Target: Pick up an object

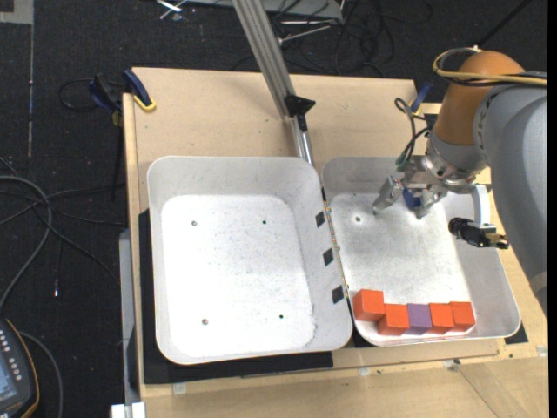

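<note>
My gripper (pixel 400 205) hangs low over the far part of the right bin (pixel 418 251), pointing down at its floor. A small blue piece (pixel 412 198) shows right at the gripper; whether it is gripped is unclear. Along the near wall of the same bin lies a row of blocks: an orange block (pixel 369 303) at the left end, another orange block (pixel 396 319), a purple block (pixel 419 317), and two more orange ones (pixel 452 315) on the right. The row lies well nearer the front than the gripper.
The left bin (pixel 174 190) stands beside the right one, a dark divider strip (pixel 329 255) between them. A metal pole (pixel 265 50) slants across the bench's far side. Clamps (pixel 130 90) sit on the bench's far left corner.
</note>
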Controlling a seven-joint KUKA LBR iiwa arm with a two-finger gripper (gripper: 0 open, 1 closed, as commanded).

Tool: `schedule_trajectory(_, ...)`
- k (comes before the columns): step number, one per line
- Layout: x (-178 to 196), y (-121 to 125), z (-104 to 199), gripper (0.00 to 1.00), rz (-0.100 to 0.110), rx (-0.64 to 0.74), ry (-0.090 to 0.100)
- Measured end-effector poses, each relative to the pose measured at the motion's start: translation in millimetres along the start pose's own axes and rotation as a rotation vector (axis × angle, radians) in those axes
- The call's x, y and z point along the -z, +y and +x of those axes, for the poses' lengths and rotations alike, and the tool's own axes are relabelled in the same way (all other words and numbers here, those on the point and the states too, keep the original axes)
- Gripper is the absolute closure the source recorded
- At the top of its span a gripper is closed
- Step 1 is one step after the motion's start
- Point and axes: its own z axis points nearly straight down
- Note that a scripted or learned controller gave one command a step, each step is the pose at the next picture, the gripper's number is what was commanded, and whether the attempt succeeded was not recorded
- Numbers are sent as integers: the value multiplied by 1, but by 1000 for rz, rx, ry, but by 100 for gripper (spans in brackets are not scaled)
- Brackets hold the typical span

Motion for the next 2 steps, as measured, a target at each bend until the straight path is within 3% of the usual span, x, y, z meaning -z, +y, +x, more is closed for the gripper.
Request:
schedule_trajectory(1,3,-32,30,0,-52,12,4)
schedule_trajectory(2,0,-9,-22,0,-24,5,12)
